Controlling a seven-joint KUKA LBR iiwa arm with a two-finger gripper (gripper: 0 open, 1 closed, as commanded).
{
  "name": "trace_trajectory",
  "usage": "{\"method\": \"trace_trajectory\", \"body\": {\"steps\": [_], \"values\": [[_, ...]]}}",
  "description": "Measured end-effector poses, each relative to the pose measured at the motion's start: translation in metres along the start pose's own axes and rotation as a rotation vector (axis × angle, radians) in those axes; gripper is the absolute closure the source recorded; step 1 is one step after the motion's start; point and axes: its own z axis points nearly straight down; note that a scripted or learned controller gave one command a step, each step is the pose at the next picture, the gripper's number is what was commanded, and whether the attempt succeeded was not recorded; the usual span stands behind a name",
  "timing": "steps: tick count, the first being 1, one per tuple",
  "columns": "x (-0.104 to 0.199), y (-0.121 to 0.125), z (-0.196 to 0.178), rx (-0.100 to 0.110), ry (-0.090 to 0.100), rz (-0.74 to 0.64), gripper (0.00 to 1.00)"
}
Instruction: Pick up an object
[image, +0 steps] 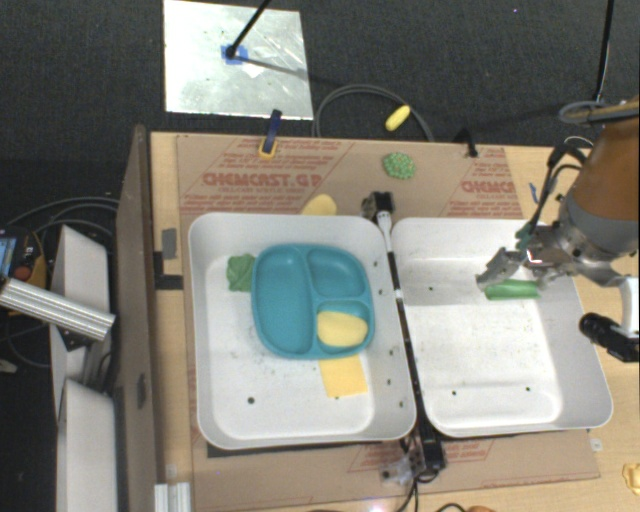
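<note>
Two white bins sat side by side. Left bin (215, 400) held a blue divided plate (290, 300) with a yellow lump (341, 327) in its lower right compartment, a yellow slab (344, 377) just below the plate, and a green leafy piece (240, 271) at its left edge. In the right bin (500, 390), the gripper (505, 268) hung just over a green stick (512, 290) near the far wall.

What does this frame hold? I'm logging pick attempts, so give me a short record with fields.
left bin: shallow white bin holding a teal divided plastic plate
on plate: yellow oval piece in a lower right compartment
beside plate: green leafy piece at its left, flat yellow square below it
right bin: shallow white bin holding a green rod-shaped object
claw: claw over the green object's left end, grip not clear
</note>
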Motion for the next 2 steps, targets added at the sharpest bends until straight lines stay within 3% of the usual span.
{"method": "trace_trajectory", "body": {"steps": [1,2], "values": [[-0.038,0.004,0.11,0.009,0.0,0.005,0.0],[0.001,0.002,0.149,0.004,0.003,-0.003,0.0]]}}
